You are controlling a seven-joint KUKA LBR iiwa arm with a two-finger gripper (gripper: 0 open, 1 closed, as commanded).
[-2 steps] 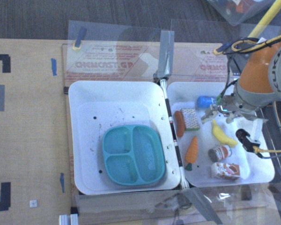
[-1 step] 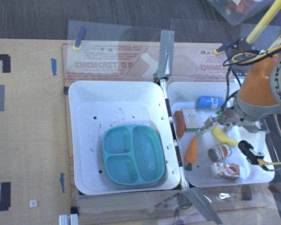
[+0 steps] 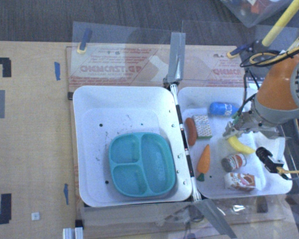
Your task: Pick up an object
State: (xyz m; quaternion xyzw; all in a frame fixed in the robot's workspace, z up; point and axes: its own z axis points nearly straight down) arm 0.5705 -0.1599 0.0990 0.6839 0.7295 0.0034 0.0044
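Over on the right side of the frame the grey arm with its orange band leans in over the right bin, and its hand hangs low inside that bin, toward the bin's right half. From here I cannot tell whether the hand is apart or together, and nothing is visibly caught in it. The likeliest thing to be picked, a yellow banana, lies on the bin floor just below the hand in the picture, very close to it; whether they touch is not clear. Just below the banana sits a small can, and below that, near the bin's lower edge, a white and red packet. Above the hand lies a blue bottle on its side. Toward the bin's left wall a reddish sausage lies lengthwise, with a pale checkered block just beside it and an orange carrot below them. The left bin holds a teal divided plate in its lower right part. Both bins rest on the tan desk.
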